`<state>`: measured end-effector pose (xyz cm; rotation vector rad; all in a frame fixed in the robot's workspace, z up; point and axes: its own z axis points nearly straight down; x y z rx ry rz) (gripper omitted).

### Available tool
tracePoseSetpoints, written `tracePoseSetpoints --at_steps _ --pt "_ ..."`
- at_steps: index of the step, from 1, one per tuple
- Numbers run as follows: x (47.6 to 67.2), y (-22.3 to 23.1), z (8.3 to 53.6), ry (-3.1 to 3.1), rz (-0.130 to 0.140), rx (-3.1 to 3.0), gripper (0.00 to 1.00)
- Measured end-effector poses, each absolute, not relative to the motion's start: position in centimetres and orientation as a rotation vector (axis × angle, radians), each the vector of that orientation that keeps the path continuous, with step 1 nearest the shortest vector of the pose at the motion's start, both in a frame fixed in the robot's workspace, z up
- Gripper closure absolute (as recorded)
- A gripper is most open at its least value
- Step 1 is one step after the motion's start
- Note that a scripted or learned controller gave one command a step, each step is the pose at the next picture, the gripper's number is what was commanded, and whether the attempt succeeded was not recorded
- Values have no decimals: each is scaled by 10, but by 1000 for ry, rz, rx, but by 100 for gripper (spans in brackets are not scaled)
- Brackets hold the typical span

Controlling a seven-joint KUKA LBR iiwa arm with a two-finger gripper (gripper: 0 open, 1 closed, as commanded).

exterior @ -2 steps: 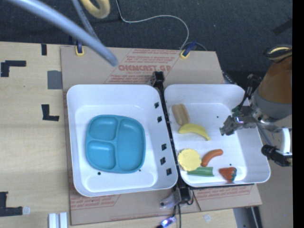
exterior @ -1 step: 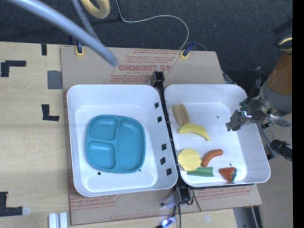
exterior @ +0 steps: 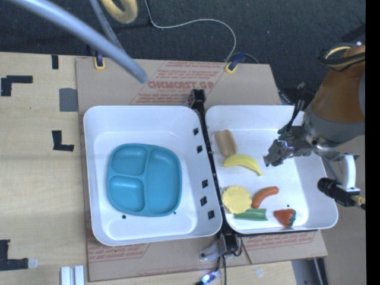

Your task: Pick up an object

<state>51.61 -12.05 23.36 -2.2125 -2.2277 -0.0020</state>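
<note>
Overhead, at a slant, two shallow white bins sit side by side on a sheet of cardboard (exterior: pixel 178 88) laid over a wooden tabletop (exterior: pixel 35 159). The left bin (exterior: pixel 95 123) holds a blue divided plate (exterior: pixel 144 179) with three compartments, lying flat near the bin's middle.

The right bin (exterior: pixel 323 218) holds toy food. A tan, bread-like cylinder (exterior: pixel 225 142) lies at the upper left, close to the divider between the bins. Just below it, a yellow banana (exterior: pixel 242 162) curves toward the right. Lower down, a yellow round piece (exterior: pixel 236 199) rests near the divider, with an orange sausage (exterior: pixel 264 195) just to its right. A green strip (exterior: pixel 250 215) lies beneath these two, touching the round piece's lower edge. A red and green piece, perhaps a strawberry (exterior: pixel 285 217), sits near the bin's lower right corner.

The grey arm (exterior: pixel 335 108), with its orange band, reaches in from the right over the right bin. Its dark end effector (exterior: pixel 276 154) hangs just right of the banana's tip, apart from it. Nothing is visible in its grip, and it is too dark and small to tell whether it is spread or pressed together.

A thin white cable (exterior: pixel 196 22) loops across the dark floor above the bins.
</note>
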Motion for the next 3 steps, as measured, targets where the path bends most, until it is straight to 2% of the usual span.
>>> tracePoseSetpoints --at_steps 1,2,3 --pt "514 -60 240 -2229 -2 -2210 100" --pt "507 -2 228 -2226 2 -2211 100" --pt "508 53 216 -2226 3 -2211 100"
